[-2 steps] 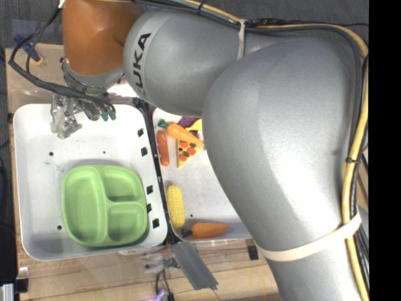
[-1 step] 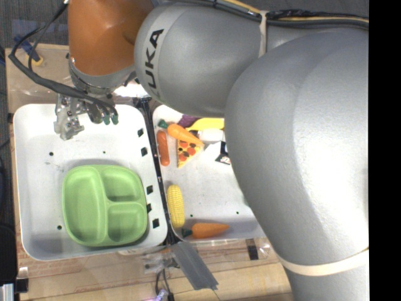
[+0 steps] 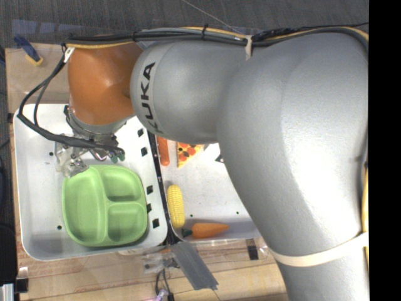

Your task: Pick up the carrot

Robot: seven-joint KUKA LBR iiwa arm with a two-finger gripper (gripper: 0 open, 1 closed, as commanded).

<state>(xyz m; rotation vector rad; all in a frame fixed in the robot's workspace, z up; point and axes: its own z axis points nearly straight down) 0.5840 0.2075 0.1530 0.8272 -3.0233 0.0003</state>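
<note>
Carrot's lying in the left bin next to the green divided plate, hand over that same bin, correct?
Not quite. The camera view shows the carrot in the right bin, near its front edge beside the corn. The green divided plate is in the left bin, and the hand is over that bin.

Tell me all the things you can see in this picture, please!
plate: one, green, with sections, in the left bin
corn: one, yellow, in the right bin against the wall between the bins
carrot: one, orange, lying at the near edge of the right bin, beside the corn
orange food: one piece, right bin, partly under the arm; cannot tell what it is
pizza slice: one, orange and yellow, right bin, mostly hidden by the arm
bins: two, white, side by side
bench: one, wooden
arm: one, grey with an orange band, over both bins
end effector: one, metal, over the left bin above the plate
</note>
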